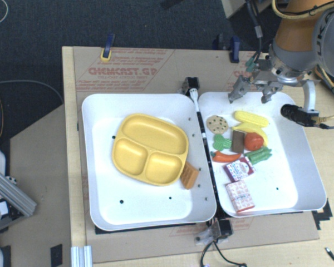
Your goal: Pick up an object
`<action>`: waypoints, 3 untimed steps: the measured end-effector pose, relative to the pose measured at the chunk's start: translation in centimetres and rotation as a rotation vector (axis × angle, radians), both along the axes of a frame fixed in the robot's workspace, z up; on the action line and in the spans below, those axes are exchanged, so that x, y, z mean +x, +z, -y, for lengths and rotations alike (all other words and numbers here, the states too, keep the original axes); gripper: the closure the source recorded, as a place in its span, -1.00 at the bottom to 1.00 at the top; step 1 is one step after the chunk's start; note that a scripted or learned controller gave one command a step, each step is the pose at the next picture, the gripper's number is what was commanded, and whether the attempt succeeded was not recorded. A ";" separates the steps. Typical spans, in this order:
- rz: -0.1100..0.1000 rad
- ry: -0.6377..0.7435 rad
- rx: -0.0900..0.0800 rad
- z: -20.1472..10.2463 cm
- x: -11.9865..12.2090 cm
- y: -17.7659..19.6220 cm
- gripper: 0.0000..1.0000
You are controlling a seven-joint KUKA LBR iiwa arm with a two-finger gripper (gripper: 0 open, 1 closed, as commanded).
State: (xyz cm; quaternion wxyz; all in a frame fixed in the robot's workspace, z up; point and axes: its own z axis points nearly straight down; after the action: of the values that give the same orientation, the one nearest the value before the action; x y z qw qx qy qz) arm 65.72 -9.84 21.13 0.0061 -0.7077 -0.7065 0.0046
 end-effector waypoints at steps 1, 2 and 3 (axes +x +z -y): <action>0.014 0.002 -0.002 0.0 0.3 0.9 -1.00; 0.009 0.002 -0.001 -0.2 0.3 -3.4 -1.00; 0.008 0.001 -0.001 -0.6 -0.7 -9.2 -1.00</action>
State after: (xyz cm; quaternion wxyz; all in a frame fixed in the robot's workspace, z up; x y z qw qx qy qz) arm 65.01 -9.24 11.95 0.0029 -0.7072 -0.7070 0.0019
